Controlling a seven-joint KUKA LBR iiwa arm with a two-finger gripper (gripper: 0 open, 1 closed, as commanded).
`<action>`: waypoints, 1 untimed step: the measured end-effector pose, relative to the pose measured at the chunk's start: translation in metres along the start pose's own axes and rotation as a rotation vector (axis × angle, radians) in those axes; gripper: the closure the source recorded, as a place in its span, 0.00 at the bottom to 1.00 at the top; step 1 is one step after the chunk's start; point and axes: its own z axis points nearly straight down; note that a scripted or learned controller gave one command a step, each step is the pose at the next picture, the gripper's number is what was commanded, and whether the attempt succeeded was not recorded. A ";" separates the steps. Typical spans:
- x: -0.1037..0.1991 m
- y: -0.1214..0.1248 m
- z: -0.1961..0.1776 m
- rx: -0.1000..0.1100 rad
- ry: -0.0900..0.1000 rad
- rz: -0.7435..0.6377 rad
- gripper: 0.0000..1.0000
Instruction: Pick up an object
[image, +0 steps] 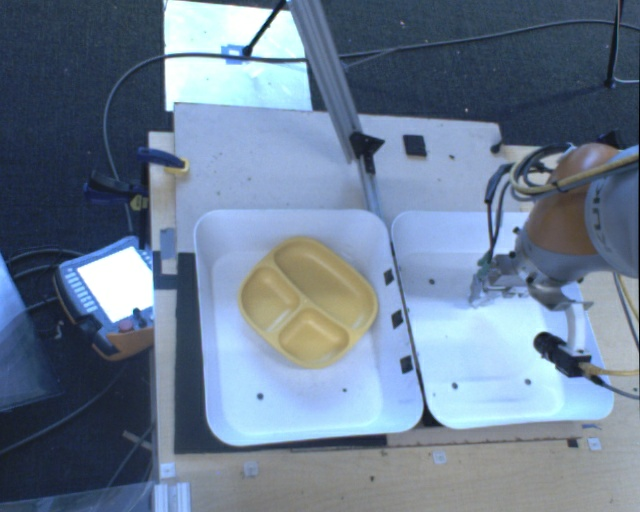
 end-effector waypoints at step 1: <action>-0.003 0.007 -0.045 0.006 0.000 -0.004 1.00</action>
